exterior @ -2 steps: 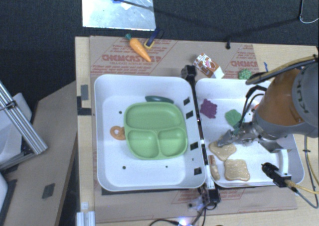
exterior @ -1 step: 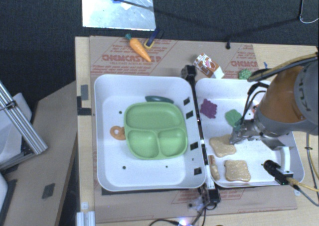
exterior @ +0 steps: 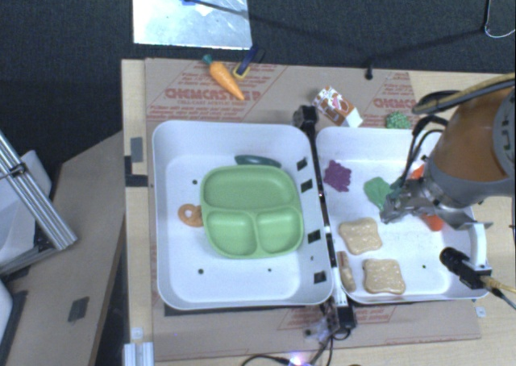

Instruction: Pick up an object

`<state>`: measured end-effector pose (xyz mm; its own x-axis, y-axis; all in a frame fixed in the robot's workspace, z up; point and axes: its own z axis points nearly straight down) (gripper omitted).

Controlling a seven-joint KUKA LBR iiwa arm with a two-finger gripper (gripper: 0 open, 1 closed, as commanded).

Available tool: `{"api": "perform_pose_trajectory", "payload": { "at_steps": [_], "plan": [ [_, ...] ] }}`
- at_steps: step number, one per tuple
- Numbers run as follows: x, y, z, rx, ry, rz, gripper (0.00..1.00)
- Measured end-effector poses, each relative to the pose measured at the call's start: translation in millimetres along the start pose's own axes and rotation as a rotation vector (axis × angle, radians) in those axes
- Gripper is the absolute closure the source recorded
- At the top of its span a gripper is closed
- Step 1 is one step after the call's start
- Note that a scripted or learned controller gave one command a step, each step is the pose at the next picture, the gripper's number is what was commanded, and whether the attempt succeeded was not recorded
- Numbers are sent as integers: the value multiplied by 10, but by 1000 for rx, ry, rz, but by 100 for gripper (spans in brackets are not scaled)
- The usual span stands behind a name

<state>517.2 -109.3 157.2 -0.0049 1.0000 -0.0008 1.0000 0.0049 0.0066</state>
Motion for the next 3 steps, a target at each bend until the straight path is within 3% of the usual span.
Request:
{"api": "perform_pose_trajectory", "payload": {
  "at_steps": [1, 2, 3],
  "plan": [
    [41, 102, -594, -2, -1, 0, 100],
    [42, 113, -675, 3, 0, 0, 100],
    [525, -40, -580, 7, 3, -3, 100]
  ]
}}
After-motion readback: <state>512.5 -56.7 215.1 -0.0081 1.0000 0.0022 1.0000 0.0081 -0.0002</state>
